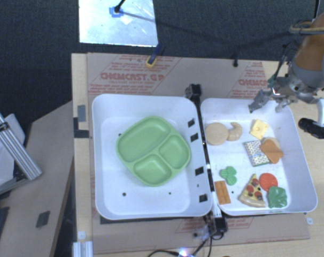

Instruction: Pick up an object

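The arm's two-finger pincer [270, 101], fingers spread apart and holding nothing, hangs over the far corner of the right shallow white bin [301, 159], above a yellow cheese-like wedge [259, 128].

A bench [55, 138] is covered by a cardboard sheet [135, 74] printed with red lettering. Two white bins are set side by side on the sheet: the left bin [106, 143] and the right bin [298, 159], touching along a black clipped seam.
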Robot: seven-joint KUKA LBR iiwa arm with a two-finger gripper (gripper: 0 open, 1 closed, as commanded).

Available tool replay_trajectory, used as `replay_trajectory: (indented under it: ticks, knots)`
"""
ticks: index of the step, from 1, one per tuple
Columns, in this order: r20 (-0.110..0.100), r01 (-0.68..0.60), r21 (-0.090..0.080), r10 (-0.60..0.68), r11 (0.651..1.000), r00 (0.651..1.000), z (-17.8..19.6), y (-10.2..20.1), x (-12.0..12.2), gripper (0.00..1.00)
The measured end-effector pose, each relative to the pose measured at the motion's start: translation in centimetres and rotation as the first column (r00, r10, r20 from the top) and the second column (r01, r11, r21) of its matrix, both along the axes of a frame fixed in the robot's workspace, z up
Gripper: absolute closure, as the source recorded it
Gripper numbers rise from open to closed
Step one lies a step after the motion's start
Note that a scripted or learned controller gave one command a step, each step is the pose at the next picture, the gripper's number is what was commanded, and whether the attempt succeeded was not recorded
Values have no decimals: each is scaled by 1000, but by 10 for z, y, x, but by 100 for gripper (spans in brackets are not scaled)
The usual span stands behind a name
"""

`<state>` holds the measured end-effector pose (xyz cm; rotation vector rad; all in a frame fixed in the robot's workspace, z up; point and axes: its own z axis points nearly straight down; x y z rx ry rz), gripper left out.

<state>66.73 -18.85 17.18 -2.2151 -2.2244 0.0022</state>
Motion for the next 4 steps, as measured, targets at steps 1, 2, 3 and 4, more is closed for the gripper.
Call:
replay_trajectory:
  ticks: [1,2,3,4]
  knots:
    - [0,-1,0,1,1000,1000,-63,1,0,0]
    - [6,-3,-1,3,1000,1000,-87,2,1,0]
    - [9,-5,-4,5,1000,1000,-75,1,2,100]
    - [13,-1,-4,1,1000,1000,-9,-3,6,100]
